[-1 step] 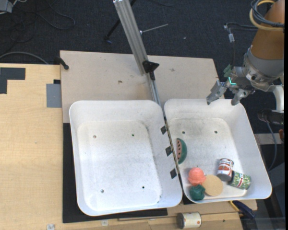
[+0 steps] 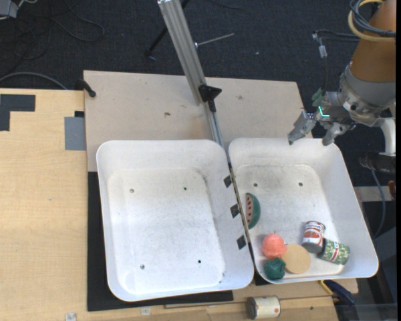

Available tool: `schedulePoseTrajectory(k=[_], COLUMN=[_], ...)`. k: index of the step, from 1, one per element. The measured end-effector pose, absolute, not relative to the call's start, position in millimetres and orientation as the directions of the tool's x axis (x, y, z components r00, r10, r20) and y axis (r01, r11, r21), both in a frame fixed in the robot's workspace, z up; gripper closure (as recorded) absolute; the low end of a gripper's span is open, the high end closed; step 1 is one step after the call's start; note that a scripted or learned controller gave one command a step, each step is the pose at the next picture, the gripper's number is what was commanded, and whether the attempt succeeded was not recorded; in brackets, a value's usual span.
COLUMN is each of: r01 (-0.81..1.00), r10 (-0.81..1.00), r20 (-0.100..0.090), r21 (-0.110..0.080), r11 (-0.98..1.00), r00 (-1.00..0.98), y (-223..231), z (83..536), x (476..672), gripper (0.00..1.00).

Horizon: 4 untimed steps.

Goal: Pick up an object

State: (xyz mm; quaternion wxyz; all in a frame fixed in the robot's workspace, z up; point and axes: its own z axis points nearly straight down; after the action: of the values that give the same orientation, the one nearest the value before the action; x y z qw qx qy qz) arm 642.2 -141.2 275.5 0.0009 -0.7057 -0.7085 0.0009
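My gripper [image 2: 315, 134] hangs over the far right rim of the right bin [image 2: 287, 154], fingers spread open with nothing between them. Near the bin's front lie a red-and-white can [image 2: 313, 235], a green can [image 2: 334, 251], a round tan disc [image 2: 297, 259], a pink-orange ball [image 2: 273, 245] and a dark green piece [image 2: 275, 269]. A watermelon slice [image 2: 252, 210] leans against the bin's left wall. All these objects sit well in front of the gripper.
The left bin [image 2: 120, 172] stands beside the right one, with black clips [image 2: 232, 209] along the shared edge. A slanted aluminium rail [image 2: 189, 59] rises behind the bins. A small cylinder [image 2: 263, 307] lies on the bench in front.
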Motion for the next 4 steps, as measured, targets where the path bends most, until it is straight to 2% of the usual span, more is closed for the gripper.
schedulePoseTrajectory(k=[2, 3, 4], r01=[1.0, 1.0, 1.0], r10=[1.0, 1.0, 1.0], r20=[0.002, 0.002, 0.001], r21=[-0.008, -0.008, -0.004], r11=[0.0, 0.004, 0.001], r00=[0.0, -0.004, -0.001], y=[-145.1, -140.2, -141.4], z=[178.9, 123.9, 137.6], x=[627.4, 635.7, 636.8], gripper=[0.0, 0.0, 1.0])
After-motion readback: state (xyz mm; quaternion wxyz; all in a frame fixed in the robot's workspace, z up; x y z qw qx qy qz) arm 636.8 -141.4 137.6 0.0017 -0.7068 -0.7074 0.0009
